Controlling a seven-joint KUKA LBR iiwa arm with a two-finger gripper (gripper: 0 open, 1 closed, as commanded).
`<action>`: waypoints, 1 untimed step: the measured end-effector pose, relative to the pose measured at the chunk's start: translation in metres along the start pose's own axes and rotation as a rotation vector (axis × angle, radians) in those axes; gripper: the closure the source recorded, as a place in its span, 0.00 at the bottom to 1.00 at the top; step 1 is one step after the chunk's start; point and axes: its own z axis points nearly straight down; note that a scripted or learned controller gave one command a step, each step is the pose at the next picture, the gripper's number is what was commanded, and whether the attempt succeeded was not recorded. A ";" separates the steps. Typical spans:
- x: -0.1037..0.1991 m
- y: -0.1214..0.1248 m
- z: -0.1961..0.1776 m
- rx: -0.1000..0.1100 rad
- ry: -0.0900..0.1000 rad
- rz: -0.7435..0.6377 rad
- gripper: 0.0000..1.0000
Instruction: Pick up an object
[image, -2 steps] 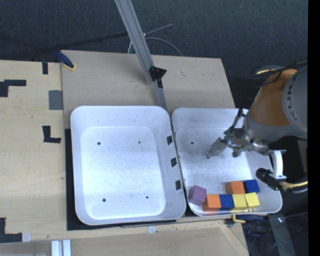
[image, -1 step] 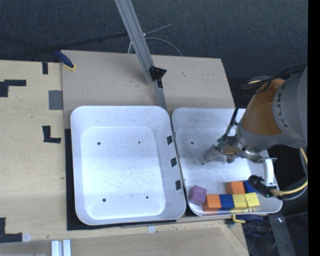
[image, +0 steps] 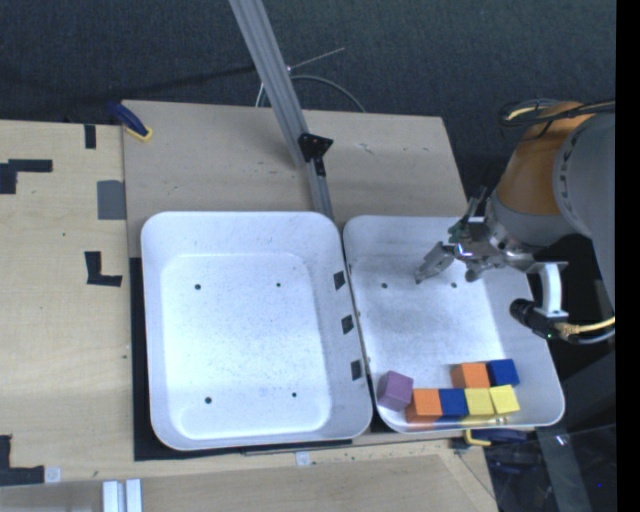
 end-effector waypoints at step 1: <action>0.062 0.012 0.055 0.011 0.006 -0.004 0.00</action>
